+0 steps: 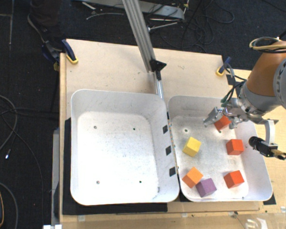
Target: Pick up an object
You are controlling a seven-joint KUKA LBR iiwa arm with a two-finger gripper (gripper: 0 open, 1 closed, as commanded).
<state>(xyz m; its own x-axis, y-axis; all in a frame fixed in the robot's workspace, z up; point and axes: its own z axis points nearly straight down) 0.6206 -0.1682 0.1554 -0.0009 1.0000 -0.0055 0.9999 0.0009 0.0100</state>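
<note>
Two shallow white bins sit side by side on your bench, seen from above at a slant. Your left bin (84,132) takes up the middle and left of the frame. Your right bin (254,188) sits against it at centre right and holds six small blocks.

Your arm (268,78), grey with an orange band, comes in from the upper right of the frame. Its gripper (223,120) hangs over the upper part of the right bin, fingers spread apart. A red-orange block (222,123) sits between the two fingers, partly hidden by them; you cannot tell from this angle whether the fingers touch it or whether it rests on the bin floor.

Below and right of the gripper lies a second red-orange block (234,146), and a third (233,179) lies lower still, near the bin's lower right. A yellow block (192,146) sits left of centre in that bin. An orange block (193,177) and a purple block (206,186) lie just beside each other near the bin's lower edge.

A slanted metal pole (141,31) crosses the top centre of the frame.
</note>
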